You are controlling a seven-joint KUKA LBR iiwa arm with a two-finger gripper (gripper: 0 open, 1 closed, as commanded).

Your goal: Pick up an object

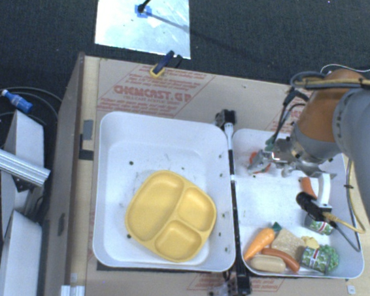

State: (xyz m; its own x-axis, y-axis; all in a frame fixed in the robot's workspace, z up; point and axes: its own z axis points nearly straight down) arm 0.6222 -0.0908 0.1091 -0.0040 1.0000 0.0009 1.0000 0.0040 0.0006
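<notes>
Toy carrot (258,242) sitting near the front of the right bin (357,264), jammed against a sandwich (287,242) and hot dog (272,259). Gripper (267,155) way off at the back. Can't tell finger state. Could easily snag a neighbour or close on nothing.

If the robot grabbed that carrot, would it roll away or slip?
The carrot looks like smooth toy plastic, so probably light, stiff and somewhat slippery. Its rounded, tapered shape may roll in a curve, though the toy food touching it might block that.

yellow plate (171,215), white bins (127,138), orange carrot (258,242), grey-and-orange arm (346,115)
</notes>
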